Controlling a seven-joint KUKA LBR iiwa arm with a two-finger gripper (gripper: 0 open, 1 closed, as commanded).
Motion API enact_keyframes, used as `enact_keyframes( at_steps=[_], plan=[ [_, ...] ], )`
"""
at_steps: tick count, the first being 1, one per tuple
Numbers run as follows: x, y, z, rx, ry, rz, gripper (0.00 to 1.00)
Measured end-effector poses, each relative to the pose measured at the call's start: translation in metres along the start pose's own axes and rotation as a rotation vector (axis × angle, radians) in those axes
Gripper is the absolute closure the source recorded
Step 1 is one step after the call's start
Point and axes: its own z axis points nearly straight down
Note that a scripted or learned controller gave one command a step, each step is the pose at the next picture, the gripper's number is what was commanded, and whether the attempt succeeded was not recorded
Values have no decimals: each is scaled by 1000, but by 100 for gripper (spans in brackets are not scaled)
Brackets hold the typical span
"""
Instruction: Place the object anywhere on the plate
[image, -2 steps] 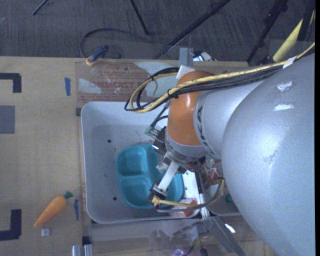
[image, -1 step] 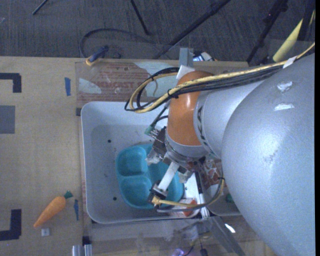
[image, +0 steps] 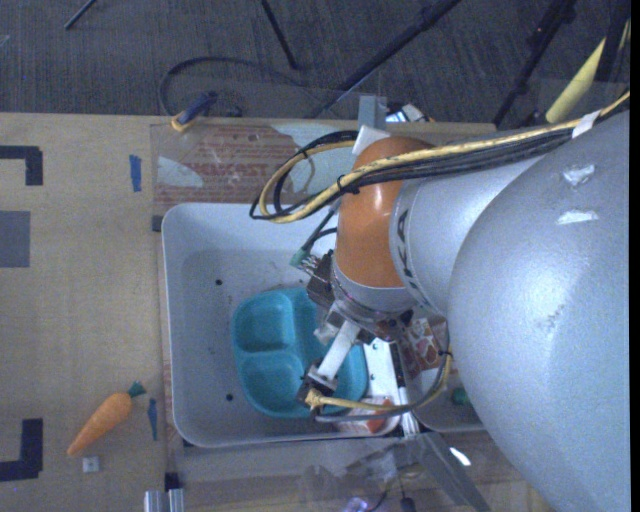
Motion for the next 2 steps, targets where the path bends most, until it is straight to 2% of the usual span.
enact_keyframes(
  at_steps=[1, 2],
  plan=[
    [30, -35, 8, 0, 3, -122, 100],
    [30, -35, 8, 0, 3, -122, 0]
  ],
)
